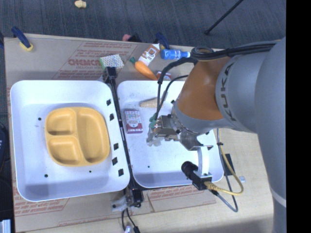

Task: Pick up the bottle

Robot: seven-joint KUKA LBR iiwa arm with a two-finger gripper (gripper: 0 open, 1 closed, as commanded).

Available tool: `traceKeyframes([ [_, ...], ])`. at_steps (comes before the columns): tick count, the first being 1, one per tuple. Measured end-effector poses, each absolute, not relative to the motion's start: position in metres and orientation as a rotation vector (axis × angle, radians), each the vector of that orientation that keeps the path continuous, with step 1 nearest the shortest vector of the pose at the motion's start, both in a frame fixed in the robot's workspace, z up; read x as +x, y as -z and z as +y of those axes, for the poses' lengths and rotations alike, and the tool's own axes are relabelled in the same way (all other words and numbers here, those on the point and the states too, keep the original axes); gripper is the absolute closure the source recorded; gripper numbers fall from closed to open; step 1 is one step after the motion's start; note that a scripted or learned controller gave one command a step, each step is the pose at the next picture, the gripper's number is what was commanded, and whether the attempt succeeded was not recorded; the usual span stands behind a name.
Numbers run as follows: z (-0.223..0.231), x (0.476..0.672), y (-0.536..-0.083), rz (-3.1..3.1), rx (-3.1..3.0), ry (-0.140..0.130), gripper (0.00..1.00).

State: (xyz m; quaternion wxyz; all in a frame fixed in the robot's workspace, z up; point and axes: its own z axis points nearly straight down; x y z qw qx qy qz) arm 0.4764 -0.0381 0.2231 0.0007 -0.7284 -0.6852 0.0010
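In the camera view, the small bottle with white label and orange base (148,56) lies on the cardboard-covered table (73,57) behind the right shallow white plastic bin (141,178), unlifted. The metal tool (156,132) hangs low inside that bin; its grip state cannot be told. A glossy yellow divided tray (77,135) fills the left bin (19,130).

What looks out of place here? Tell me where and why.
Several things lie outside the bins: a blue bottle, an orange carrot-like piece and a small carton on the cardboard behind the right bin, and a yellow scrap on the floor. The yellow tray sits tilted in the left bin.
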Motion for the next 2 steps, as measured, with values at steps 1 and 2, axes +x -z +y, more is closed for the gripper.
traceKeyframes([
  [1, 0.045, 0.475, -0.191, -1.908, -2.488, -0.007, 1.00],
  [2, 0.021, 0.477, -0.244, -2.470, -1.941, -0.001, 1.00],
])
